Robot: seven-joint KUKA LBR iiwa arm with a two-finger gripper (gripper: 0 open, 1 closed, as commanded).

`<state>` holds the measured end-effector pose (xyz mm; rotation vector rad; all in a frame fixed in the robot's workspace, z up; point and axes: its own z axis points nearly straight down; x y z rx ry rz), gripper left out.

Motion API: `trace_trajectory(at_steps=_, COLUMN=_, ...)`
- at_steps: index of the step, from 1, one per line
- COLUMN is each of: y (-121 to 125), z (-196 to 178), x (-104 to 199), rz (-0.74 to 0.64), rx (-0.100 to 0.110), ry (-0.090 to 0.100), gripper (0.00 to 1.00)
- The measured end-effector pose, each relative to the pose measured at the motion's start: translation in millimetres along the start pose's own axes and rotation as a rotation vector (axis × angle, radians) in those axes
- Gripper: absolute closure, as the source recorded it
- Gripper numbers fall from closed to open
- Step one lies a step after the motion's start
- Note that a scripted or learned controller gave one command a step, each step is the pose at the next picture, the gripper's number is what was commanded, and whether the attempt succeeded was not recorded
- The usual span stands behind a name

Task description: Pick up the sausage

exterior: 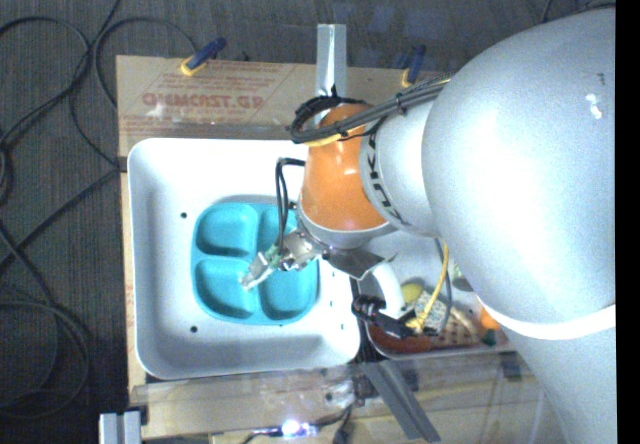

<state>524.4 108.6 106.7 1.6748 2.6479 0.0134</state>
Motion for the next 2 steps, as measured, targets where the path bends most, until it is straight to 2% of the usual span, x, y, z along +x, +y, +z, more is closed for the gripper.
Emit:
trace_trajectory(at_steps=1, y=5, z=14, x=10, rz=0.035, rx=-0.005, ry=-0.004, gripper=0.00)
trace_trajectory(at_steps=2, y=22, z=14, x=49, rz=0.043, rx=-0.008, ry=-0.005, gripper=0.00)
